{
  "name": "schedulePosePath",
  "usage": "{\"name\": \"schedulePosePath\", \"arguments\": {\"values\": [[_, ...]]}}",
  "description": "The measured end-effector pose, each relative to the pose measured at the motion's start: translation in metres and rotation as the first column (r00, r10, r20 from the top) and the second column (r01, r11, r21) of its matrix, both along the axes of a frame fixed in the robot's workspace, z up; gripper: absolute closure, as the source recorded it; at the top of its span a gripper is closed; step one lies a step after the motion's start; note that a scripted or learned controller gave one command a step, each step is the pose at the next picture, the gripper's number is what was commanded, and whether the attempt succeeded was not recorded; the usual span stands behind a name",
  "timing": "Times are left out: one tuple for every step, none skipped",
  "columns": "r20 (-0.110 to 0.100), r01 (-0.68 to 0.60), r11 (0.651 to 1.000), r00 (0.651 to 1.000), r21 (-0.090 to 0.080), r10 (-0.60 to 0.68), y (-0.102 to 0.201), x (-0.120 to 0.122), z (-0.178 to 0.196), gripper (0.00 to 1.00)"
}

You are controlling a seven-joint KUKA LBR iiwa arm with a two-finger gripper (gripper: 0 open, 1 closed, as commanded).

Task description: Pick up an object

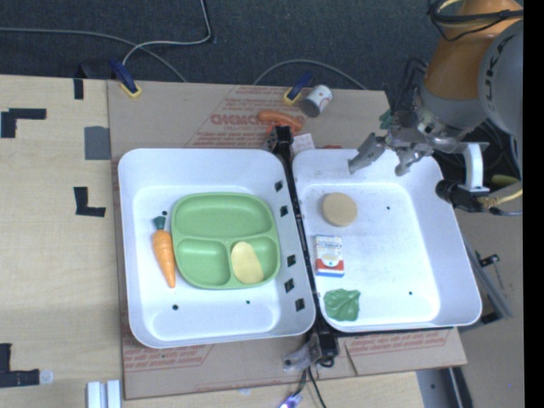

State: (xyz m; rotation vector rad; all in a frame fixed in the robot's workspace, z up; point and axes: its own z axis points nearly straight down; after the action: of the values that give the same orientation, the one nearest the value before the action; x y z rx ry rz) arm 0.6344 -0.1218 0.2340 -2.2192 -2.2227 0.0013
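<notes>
My gripper (384, 160) hangs open over the far edge of the right bin (442, 253), with nothing between its two grey fingers. In that bin lie a round tan cookie (339, 208), a small red and white carton (329, 255) and a green leafy piece (342, 303) near the front wall. The cookie is down and to the left of the fingertips, apart from them. The left bin (144, 177) holds a green divided plate (225, 236) with a yellow piece (247, 263) in its lower right compartment. An orange carrot (164, 254) lies beside the plate on its left.
The bins meet at a black clipped seam (291, 228). Behind them, on the cardboard, lie an orange item (280, 118) and a small grey cylinder (317, 100). The arm's orange band (467, 32) rises at the upper right. Cables run across the dark floor behind.
</notes>
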Motion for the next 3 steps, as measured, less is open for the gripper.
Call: {"name": "schedulePosePath", "arguments": {"values": [[-0.002,0.000,1.000,1.000,0.000,0.000,0.022,0.006,-0.067,0.00],[0.003,0.000,1.000,1.000,-0.001,0.000,0.021,0.004,-0.148,0.00],[0.003,-0.001,1.000,1.000,-0.001,0.001,0.022,0.004,-0.138,1.00]]}}
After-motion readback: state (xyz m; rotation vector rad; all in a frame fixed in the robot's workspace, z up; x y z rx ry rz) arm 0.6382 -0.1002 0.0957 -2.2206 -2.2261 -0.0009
